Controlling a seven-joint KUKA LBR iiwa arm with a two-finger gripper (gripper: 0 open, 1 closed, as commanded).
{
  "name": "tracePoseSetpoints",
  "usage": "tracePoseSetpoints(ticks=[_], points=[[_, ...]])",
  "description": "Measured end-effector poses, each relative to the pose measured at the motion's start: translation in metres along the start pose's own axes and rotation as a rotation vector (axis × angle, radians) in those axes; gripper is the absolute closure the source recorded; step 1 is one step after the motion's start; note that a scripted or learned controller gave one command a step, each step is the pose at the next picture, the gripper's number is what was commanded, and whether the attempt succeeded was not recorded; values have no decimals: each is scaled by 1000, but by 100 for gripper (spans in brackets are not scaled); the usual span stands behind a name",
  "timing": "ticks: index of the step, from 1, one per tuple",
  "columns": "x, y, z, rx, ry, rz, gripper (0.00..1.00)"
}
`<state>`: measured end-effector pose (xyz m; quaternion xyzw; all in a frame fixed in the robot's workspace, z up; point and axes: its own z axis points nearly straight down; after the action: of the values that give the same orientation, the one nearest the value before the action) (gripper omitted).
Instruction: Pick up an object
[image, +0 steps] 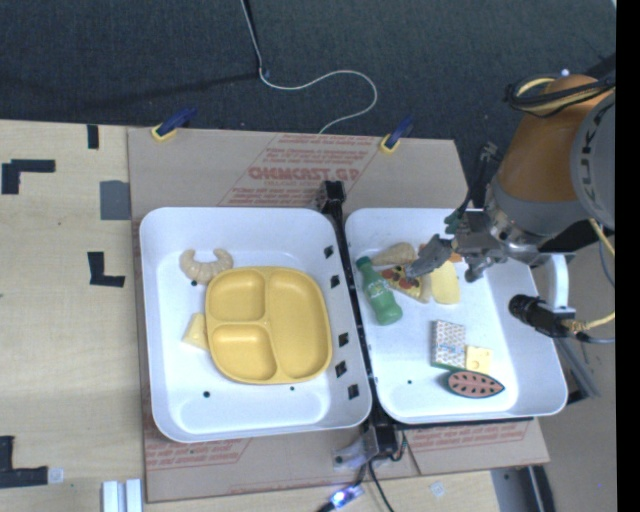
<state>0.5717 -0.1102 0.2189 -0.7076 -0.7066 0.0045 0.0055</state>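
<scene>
My gripper (446, 266) hangs over the back of the right bin (520, 400), open, its two dark fingers spread apart. Just below the fingertips lies a pale yellow piece (446, 287), with nothing held between the fingers. To its left are a small red and orange item (407, 281) and a tan piece (396, 254). A green bottle (380, 297) lies by the bin's left wall. Nearer the front sit a patterned card (448, 342), a yellow cheese square (479, 358) and a watermelon slice (475, 385).
The left bin (165, 400) holds a yellow divided plate (268, 323), a tan curled piece (204, 264) behind it and a yellow wedge (194, 329) at its left. The arm's grey and orange body (550, 160) rises at the right.
</scene>
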Motion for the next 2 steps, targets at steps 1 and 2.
tracePoseSetpoints(ticks=[1, 2], points=[[0, 3, -6, -12, -1, -3, 0], [10, 1, 44, -9, -1, -2, 0]])
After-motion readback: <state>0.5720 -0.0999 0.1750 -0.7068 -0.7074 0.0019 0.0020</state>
